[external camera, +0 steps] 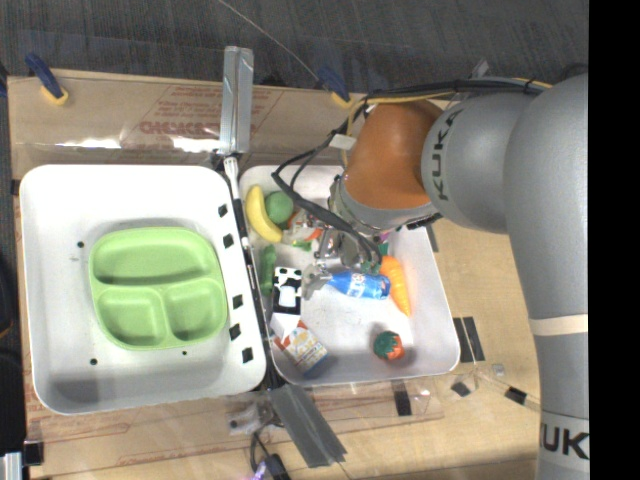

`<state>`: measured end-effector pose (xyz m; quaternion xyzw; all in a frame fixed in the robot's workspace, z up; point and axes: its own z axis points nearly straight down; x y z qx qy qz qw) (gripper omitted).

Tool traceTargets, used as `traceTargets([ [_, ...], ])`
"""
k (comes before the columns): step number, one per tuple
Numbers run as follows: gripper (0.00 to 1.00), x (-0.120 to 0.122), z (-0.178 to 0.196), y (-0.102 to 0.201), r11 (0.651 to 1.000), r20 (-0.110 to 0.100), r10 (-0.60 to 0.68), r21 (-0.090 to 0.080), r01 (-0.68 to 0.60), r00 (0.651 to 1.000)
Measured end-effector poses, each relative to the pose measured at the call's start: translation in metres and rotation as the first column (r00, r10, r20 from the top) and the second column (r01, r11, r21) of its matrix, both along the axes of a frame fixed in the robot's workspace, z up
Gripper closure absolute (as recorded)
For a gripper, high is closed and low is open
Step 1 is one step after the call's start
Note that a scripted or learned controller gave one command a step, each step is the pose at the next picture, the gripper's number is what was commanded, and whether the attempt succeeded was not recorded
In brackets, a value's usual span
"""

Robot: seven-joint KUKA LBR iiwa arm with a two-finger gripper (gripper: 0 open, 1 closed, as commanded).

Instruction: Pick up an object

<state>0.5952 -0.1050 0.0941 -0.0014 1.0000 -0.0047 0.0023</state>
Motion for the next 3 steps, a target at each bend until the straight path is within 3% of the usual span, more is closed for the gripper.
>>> traceTargets([
  [1,1.0,0.001,0.011,0.001,1.0,0.003,0.005,0.0,-0.005,1.0],
  [2,1.0,-0.017,0.146,-0.02,0.845,0.002,0.535,0.003,-0.535,0.845],
  [3,1.0,0.062,0.244,-0.056,0.966,0.003,0.258,0.004,-0.258,0.966],
])
